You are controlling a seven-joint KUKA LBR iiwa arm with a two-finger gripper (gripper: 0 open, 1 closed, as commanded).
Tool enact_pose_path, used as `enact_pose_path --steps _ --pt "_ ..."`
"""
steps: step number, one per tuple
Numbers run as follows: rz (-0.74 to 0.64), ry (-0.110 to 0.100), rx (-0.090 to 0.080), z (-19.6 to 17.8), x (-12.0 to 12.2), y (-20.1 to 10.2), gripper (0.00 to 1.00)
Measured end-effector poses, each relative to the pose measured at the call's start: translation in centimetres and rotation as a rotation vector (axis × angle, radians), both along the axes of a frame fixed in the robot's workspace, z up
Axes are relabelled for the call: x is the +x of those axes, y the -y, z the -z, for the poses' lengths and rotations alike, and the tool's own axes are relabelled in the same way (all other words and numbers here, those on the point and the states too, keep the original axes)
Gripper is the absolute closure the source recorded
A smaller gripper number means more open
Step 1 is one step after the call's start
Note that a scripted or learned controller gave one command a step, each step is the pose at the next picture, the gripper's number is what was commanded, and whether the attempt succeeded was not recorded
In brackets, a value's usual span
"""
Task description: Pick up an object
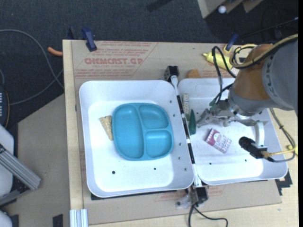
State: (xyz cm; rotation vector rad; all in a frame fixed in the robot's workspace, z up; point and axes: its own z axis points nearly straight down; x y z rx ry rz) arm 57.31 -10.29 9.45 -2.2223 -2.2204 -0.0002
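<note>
I see a small flat red-and-white packet (218,141) in the right white bin (236,173), its long axis diagonal toward the bin's front-right corner. I can't tell the hand's (215,116) grip.

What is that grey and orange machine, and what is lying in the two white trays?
It is a robot arm, filmed by one camera fixed above the bench, looking down at a slant. The arm reaches in from the right, and its gripper, the part that grasps, hangs over the right bin. There lie a small red and white packet and a green pen-like thing by the bin's left wall. The left bin holds a blue divided plate with a tan, cracker-like piece at its left edge. Nothing shows as held by the gripper.
</note>
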Motion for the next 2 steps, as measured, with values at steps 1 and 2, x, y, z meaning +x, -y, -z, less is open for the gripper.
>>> enact_pose_path --steps 1,2 --pt "0.0 -0.003 0.001 1.0 -4.0 -0.4 0.0" --pt "0.0 0.0 0.001 0.0 -3.9 -0.4 1.0"
